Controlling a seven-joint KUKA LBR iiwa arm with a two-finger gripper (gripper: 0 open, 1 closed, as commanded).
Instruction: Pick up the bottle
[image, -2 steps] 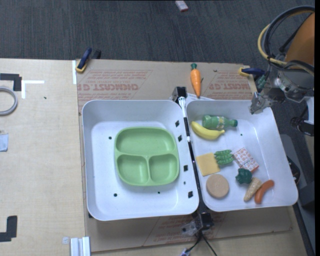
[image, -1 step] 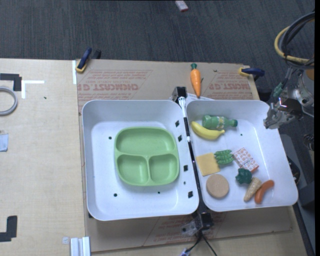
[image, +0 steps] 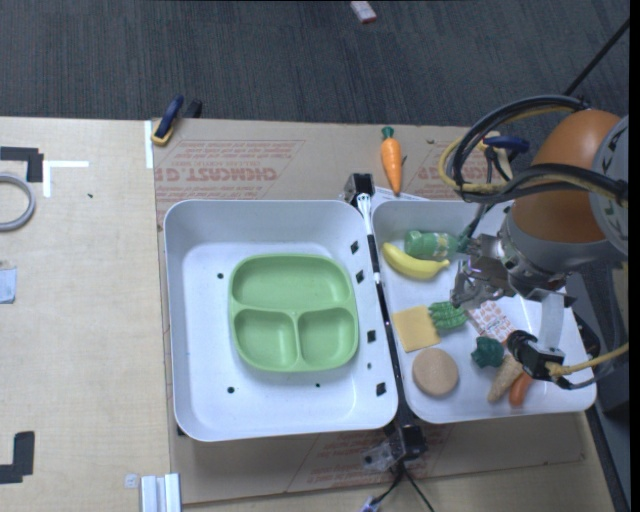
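Bench, both bins side by side. Left bin (image: 190, 330) carried a green divided plate (image: 295, 313), three wells, sitting about centre. Right bin (image: 575, 398) held the clutter, and your arm (image: 565, 200) reached in over its far right portion, orange band above the wrist, cables looped over it.

The gripper (image: 478, 280) hung low over the middle of the right bin, just right of the banana (image: 414, 263). You could not have read its state from this angle: the wrist body and cables sat over the tips, so whether it was open or closed is something I cannot tell. Nothing showed between them.

The bottle (image: 432, 243), green, lay on its side at the bin's far end, touching the banana's upper edge, its right end running toward the gripper. Judged step: approach, grasp not yet made. The next move would call for lining up across the bottle's body, clear of the banana, before closing.

Smaller items: round tan disc (image: 436, 372), yellow cheese slice (image: 416, 327), a leafy green piece (image: 449, 317), a dark green piece (image: 488, 352), a carrot-like piece (image: 508, 383) near the front right. A toy carrot (image: 391, 160) lay on the cardboard beyond the bins.

Hard to make out: a red-patterned item under the gripper, mostly covered.
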